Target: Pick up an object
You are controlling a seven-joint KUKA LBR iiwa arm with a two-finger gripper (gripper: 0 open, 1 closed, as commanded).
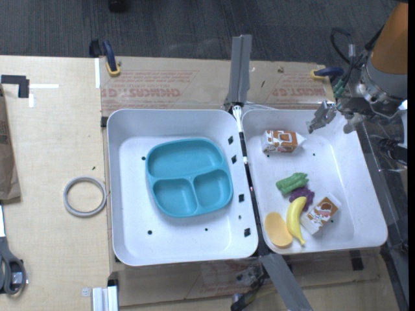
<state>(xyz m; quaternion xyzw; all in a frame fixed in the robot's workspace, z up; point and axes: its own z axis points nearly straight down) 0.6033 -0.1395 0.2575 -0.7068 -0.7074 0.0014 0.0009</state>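
Grey arm reaching in from the right, orange band above wrist, pincer (332, 116) empty, fingers apart

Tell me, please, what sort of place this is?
Most likely a robotics lab bench set up for grasping trials. Two white bins are fixed side by side; the right one holds toy food like a banana, and a robot arm reaches in above it.

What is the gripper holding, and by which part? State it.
Nothing. The gripper hangs over the right bin's far corner, with no object between its fingers; the nearest carton lies apart.
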